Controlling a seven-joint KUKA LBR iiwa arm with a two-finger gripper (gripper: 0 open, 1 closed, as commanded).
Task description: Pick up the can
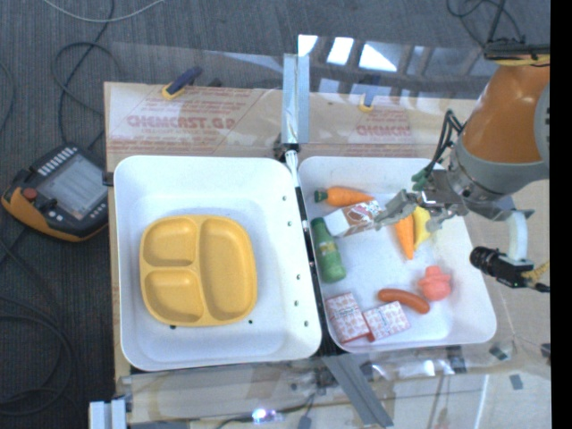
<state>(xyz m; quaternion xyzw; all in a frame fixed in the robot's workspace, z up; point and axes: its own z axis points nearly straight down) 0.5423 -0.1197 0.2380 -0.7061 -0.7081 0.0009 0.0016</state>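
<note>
**Observer:** Start at the near edge.

**Arm:** Two flat red-and-white packets (366, 319) lie at the front of the shallow white right-hand bin (465, 324). Just behind them are a reddish-brown sausage (403, 299) and a lumpy pink piece (435, 281).

**Observer:** And the target?

**Arm:** The small metal can with the red-and-white label (358, 216) is on its side in the back half of that bin. It sits between the orange carrot with a green top (345, 196) behind it and the dark green bottle (327, 250) in front. Its long axis runs from low on the left to slightly higher on the right, in line with my reach.

**Observer:** Where is it relative to you?

**Arm:** It is directly left of my jaws. I come in from the right, wrist over the back right of the bin, and my tips end just beside the can's right end. I cannot tell whether they touch it.

**Observer:** What are the jaws doing?

**Arm:** From this height I cannot tell whether they are spread or pressed together. I see nothing pinched between them, so I claim no hold.

**Observer:** Any clutter close by?

**Arm:** An orange wedge-shaped piece (407, 236) and a yellow piece (423, 225) lie under my wrist, just right of the can.

**Observer:** Your judgement?

**Arm:** The move turns on a short advance leftward along the can's axis. An end-on approach may push it towards the bin's left wall.
</note>
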